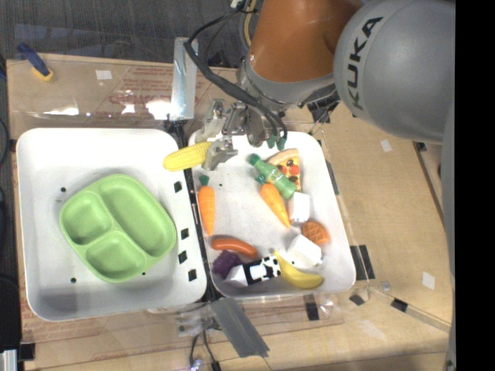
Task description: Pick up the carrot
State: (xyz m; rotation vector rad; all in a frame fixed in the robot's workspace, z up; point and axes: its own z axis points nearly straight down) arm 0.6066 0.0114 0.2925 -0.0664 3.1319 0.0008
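Two orange carrots with green tops lie in the right bin (336, 207). One carrot (206, 209) lies along the bin's left wall, the other carrot (275, 201) in the middle, pointing down-right. My gripper (219, 147) hangs at the bin's top left corner, above and apart from both carrots. A yellow corn cob (186, 158) sticks out leftward from between its fingers, over the wall between the bins. The gripper is shut on the cob's right end.
The right bin also holds a pizza slice (288, 163), a white block (300, 205), a sausage (233, 246), a purple piece (225, 263), a banana (298, 276) and several other toy foods. A green divided plate (116, 226) lies in the left bin (39, 153).
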